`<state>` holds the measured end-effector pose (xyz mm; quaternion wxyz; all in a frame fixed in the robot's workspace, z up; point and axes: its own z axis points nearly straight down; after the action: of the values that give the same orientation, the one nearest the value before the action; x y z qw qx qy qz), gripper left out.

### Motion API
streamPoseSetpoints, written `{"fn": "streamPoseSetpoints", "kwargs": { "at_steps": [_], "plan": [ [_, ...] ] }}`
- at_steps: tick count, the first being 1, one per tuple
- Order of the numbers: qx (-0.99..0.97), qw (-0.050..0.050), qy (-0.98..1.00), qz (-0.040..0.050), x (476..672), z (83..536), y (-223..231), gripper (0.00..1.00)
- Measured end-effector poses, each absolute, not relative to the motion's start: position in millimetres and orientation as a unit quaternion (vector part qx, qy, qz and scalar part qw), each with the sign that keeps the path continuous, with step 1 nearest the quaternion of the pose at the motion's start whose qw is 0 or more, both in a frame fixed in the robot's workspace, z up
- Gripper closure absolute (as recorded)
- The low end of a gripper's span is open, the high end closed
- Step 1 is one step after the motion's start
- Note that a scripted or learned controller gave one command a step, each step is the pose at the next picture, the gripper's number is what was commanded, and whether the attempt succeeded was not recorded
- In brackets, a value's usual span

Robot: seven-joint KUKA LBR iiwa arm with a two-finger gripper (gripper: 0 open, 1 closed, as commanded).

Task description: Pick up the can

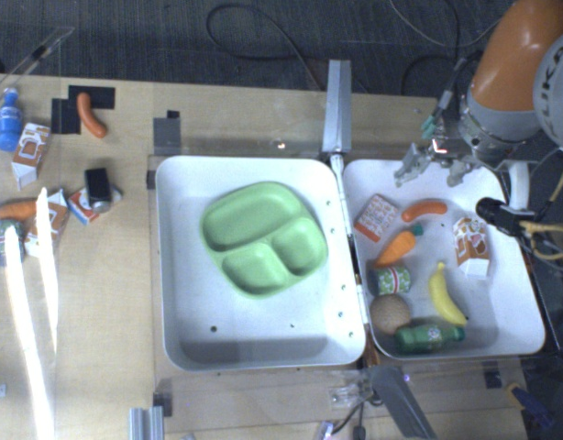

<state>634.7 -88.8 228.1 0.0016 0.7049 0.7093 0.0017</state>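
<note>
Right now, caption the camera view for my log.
Gripper open above right bin's far edge; can untouched among toy food.

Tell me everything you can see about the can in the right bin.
The can is small, with a green label and a pale end, apparently lying on its side in the right bin near its left wall. It sits just below the carrot and just above the brown round item, close to both. The pincer is apart from it, near the bin's far rim.

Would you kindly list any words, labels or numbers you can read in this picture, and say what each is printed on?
None can be read.
Can: printed label, too blurred.
Green bottle: label too small.
Flat red and white packet: print blurred.
Small carton: markings blurred.
Blue bottle and the cartons on the bench: too small.
</note>
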Motion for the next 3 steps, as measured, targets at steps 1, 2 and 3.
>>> {"fn": "streamPoseSetpoints", "kwargs": {
  "at_steps": [1, 2, 3],
  "plan": [
    [0.738, 0.001, 0.674, 0.0015, 596.2, 168, -95, 0.0],
    [0.738, 0.001, 0.674, 0.0016, 596.2, 168, -95, 0.0],
    [0.695, 0.004, 0.719, 0.0044, 563.7, 89, -83, 0.0]
  ]
}}
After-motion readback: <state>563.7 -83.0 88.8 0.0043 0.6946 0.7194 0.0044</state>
